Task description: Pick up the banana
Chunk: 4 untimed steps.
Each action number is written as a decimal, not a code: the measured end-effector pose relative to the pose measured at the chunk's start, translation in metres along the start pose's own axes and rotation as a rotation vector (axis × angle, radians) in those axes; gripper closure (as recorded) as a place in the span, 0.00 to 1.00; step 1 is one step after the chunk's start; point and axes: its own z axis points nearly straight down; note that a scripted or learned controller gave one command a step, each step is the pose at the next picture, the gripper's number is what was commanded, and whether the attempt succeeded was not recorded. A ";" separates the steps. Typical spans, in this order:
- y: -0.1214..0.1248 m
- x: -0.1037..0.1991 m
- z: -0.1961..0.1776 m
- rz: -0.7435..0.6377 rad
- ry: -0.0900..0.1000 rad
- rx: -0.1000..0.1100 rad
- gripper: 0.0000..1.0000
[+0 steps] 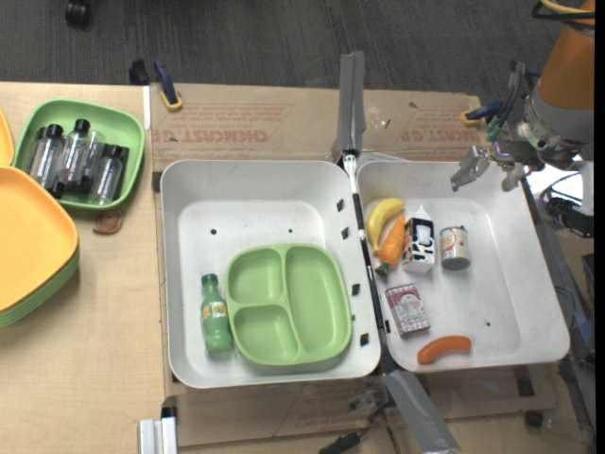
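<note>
From the overhead camera, the gripper (488, 166) hangs above the far right corner of the right bin (529, 282), its two thin fingers (465, 174) spread apart with nothing between them. The banana (381, 219) lies well away from those fingers, down and to their left in this view, against the bin's left wall near the hinge between the two bins. It curves from upper right to lower left, and its lower half is touching an orange carrot-shaped piece (392, 241) that lies just on the finger side of it. Beyond that, closer to the fingers, stands a small black-and-white carton (421, 243), and next to it a small can (455, 248) on its side.

My judgement on handling: the banana is probably a light toy or a soft fruit (the view does not settle which), smooth-skinned and curved, so it may roll or slip if pinched near a tip. The best hold looks to be across its upper middle, where the yellow body is bare and the carrot has not yet crowded in. The bin wall on its far side leaves little room for one finger, so the fingers would need to straddle it lengthwise-clear, closing across the narrow width.

Elsewhere in the right bin lie a pink packet (408, 309) and an orange sausage-shaped piece (444, 348).
</note>
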 end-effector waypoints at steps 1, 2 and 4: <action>0.000 -0.001 -0.008 -0.002 -0.001 0.001 1.00; 0.020 -0.063 0.039 0.345 -0.001 -0.001 1.00; -0.055 -0.012 0.098 0.564 0.001 0.002 1.00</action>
